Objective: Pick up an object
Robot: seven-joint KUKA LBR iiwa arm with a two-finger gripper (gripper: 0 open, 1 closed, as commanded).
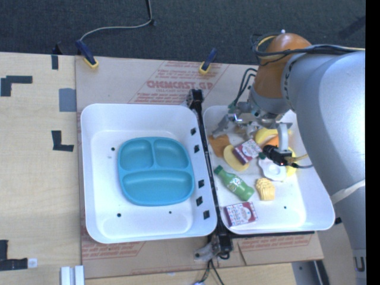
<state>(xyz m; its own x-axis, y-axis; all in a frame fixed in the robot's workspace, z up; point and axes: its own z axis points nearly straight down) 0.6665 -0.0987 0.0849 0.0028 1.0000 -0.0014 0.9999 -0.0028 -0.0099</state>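
Note:
The right bin [309,217] holds several small items. A green bottle [233,183] lies near its left wall, with a yellow fries-like toy [265,189] beside it and a red-and-white carton [240,213] toward the front. Further back sit a maroon packet [245,152] on a yellow round piece [231,160], an orange piece [217,143], a banana [266,136] and a white object [273,170]. My gripper [234,120] hangs low over the bin's back left corner, just above the orange piece. Nothing is visibly held.
The left bin [95,159] holds a blue divided plate [157,170]. A black divider with clips [200,159] runs between the bins. The grey arm [329,117] covers the right bin's right side. Yellow clamps [88,57] pin the cardboard at the back.

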